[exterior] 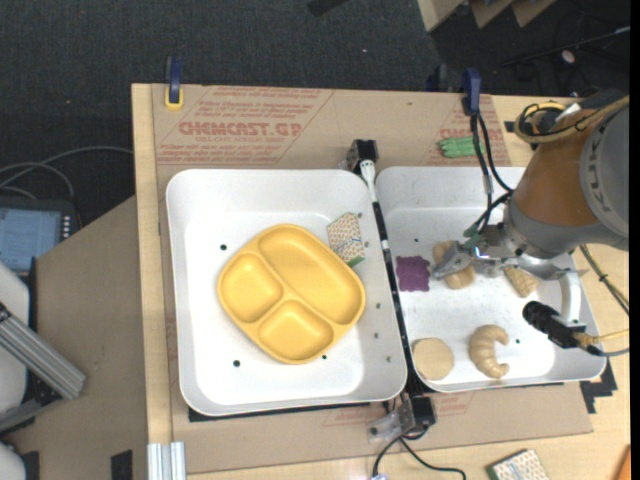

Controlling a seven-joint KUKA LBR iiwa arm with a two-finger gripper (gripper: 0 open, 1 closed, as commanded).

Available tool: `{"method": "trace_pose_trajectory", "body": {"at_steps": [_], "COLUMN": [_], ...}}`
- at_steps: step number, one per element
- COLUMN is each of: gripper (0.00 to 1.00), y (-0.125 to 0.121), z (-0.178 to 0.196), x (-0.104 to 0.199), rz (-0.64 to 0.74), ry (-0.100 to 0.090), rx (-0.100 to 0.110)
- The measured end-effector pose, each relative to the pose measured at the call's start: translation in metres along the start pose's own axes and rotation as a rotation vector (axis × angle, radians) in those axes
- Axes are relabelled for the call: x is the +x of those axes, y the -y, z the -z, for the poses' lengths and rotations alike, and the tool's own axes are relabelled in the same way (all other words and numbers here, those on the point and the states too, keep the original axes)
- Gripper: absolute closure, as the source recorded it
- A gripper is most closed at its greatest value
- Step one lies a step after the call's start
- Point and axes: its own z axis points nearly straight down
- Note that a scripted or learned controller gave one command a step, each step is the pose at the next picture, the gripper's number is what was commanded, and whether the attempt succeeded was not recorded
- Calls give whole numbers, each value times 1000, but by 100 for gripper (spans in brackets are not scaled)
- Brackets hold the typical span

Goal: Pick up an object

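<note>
The bench (pixel 250 128), a brown board printed with red lettering, stands over dark carpet and carries both bins; cables trail around its edges.

The left bin (pixel 190 268) holds a yellow divided plate (pixel 290 291) lying flat at its middle, with a small patterned item (pixel 346 234) just beside the plate's upper right rim.

The right bin (pixel 420 193) holds the small pickable pieces, likely scattered there so the arm has a choice: a purple piece (pixel 411 272) near the dividing wall, a round tan cookie (pixel 433 358), a croissant (pixel 490 350) beside it, and a tan piece (pixel 521 279) further right.

The arm (pixel 560 183) leans in low from the right, placing the gripper (pixel 452 258) right over a small tan lump (pixel 460 276), probably its target. Whether the jaws are open or closed cannot be told at this size.
</note>
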Motion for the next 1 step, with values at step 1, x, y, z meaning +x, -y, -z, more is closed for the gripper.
{"method": "trace_pose_trajectory", "body": {"at_steps": [1], "gripper": [0], "y": [-69], "z": [0], "x": [14], "rz": [-3], "ry": [1], "rx": [0]}}
